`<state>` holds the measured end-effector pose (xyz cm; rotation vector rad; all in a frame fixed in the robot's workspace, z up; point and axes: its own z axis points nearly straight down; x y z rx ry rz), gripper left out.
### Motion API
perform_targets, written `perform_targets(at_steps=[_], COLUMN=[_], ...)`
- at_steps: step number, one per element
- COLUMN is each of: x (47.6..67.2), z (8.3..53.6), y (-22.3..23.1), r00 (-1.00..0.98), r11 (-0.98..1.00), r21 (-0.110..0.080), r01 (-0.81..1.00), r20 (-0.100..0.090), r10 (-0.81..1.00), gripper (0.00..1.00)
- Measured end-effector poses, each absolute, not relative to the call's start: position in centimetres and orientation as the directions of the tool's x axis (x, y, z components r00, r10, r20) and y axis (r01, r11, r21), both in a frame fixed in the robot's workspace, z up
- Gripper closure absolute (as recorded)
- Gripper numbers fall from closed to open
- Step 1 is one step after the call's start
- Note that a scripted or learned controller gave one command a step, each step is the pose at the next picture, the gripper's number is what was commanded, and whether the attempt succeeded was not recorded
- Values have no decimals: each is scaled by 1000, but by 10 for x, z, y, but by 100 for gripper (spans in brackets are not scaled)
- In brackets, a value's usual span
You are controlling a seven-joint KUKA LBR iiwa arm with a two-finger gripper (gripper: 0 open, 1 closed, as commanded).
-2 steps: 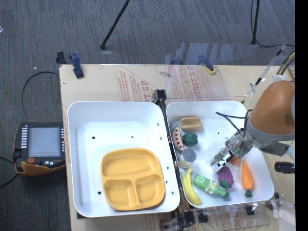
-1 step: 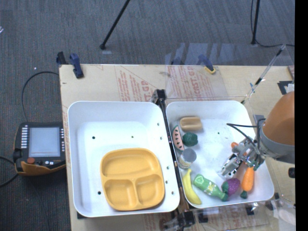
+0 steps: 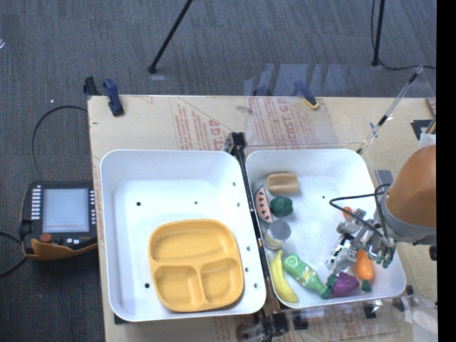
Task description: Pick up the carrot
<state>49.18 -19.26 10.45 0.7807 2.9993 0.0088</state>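
Note:
The carrot is a small orange toy with a green top, lying near the front right corner of the right bin. My gripper hangs low over that corner, right against the carrot's left and upper side. The grey wrist and its orange band come in from the right above it. The gripper's body hides part of the carrot, and I cannot make out whether the carrot is held.
In the right bin, a purple toy touches the carrot's left, with a green bottle and banana further left. Behind them lie a tin, a green ball, a watermelon slice and bread. The left bin holds a yellow divided plate.

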Motion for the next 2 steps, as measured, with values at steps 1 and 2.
perform_targets(at_steps=[1,2], x=[490,479], z=[111,86], y=[-193,-205], r00=[-868,-926], r11=[868,926], r21=[16,10], r01=[495,377], r20=[-30,3], r10=[496,377], gripper=[100,100])
